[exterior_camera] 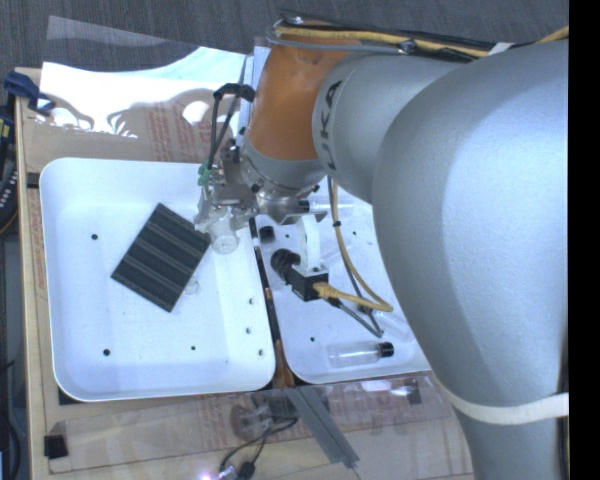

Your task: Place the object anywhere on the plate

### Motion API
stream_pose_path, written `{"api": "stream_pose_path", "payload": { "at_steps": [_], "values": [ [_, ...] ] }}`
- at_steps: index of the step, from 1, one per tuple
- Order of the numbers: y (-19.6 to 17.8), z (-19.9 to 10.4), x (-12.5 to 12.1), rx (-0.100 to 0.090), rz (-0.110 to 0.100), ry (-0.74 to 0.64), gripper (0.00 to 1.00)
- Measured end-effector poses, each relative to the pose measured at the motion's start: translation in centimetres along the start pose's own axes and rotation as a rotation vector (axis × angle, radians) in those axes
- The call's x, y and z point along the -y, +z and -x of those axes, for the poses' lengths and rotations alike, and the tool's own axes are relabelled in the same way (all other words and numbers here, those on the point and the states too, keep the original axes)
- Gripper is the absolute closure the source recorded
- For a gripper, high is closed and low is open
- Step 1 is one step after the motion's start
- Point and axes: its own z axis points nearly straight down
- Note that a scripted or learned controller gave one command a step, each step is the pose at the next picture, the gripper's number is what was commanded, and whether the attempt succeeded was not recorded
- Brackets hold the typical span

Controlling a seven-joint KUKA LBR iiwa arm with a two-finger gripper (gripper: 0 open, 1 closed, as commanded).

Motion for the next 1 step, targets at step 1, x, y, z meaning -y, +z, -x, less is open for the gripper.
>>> {"api": "stream_pose_path", "payload": {
  "at_steps": [1],
  "values": [
    [-0.04,-9.7,-4.62,0.001,0.0,0.083,1.0]
  ]
}}
